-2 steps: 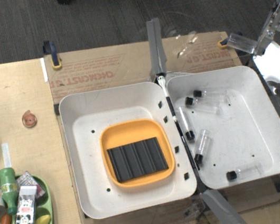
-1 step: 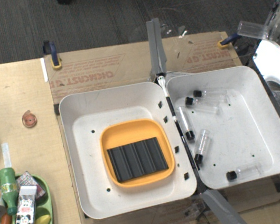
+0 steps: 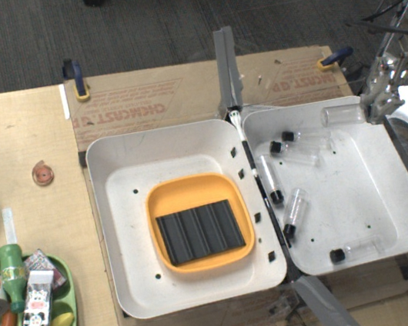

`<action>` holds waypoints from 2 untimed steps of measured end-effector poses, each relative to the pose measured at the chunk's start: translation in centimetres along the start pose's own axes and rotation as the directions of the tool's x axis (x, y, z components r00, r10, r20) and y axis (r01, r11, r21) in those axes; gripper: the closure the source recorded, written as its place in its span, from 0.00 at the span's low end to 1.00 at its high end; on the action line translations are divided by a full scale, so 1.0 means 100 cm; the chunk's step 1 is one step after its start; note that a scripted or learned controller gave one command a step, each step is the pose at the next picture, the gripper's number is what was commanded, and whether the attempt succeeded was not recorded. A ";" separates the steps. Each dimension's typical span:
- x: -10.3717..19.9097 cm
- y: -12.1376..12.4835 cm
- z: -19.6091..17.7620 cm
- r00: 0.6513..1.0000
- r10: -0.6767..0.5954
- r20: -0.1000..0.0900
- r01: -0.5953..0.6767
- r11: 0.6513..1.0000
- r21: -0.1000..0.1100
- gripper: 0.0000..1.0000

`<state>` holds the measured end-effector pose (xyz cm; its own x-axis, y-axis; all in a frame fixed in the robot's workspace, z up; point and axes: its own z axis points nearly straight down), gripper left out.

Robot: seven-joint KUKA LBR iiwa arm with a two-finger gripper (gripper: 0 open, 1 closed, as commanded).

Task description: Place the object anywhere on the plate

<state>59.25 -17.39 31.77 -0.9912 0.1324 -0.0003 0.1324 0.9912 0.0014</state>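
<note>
Fingers (image 3: 378, 99) at the far right rim of the right bin (image 3: 383, 205), near its top corner. Cannot tell whether open or shut, or whether anything is gripped. Just left of the fingers: 1 clear tube (image 3: 342, 114) lying flat by the bin's upper wall; contact with the fingers unclear. Further left and lower: 4 more capped tubes, all lying flat in the same bin, black caps: 1 (image 3: 295, 146) near the top, 1 (image 3: 269, 180) along the left wall, 1 (image 3: 294, 211) below it, 1 (image 3: 354, 251) by the bottom wall. Well left of the fingers, in the left bin (image 3: 123, 235): orange plate (image 3: 191, 189) in the middle, carrying a dark ridged block (image 3: 200, 231). Farthest left from the fingers, on the desk (image 3: 9, 122): green tray (image 3: 67, 324) of toy food, small pink ring (image 3: 42, 173).
</note>
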 end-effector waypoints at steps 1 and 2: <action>-0.063 -0.027 -0.046 0.980 -0.200 0.005 0.200 0.980 0.001 1.00; -0.072 -0.039 -0.125 0.880 -0.475 0.005 0.475 0.880 0.003 1.00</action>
<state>65.87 -22.20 44.24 -0.9352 -0.3540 -0.0063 -0.3540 0.9352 -0.0015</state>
